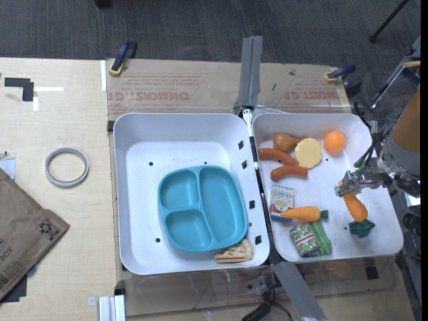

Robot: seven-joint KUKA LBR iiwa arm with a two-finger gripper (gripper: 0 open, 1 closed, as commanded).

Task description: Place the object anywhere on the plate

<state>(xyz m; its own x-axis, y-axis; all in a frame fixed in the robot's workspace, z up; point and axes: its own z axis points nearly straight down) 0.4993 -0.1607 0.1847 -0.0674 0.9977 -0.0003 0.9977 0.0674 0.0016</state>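
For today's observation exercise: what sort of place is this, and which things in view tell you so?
Probably a robotics lab or test bench. Two white bins sit side by side on a taped-down cardboard sheet, toy food fills one, and a robot gripper reaches in.

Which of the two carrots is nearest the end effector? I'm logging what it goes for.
The carrot at the right bin's right side, directly beneath the end effector. The other carrot lies nearer the bin's middle, beside the green packet.

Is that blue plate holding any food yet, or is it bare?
Bare. All three sections of the plate show plain blue. A sandwich lies beside its lower edge, on the bin floor.
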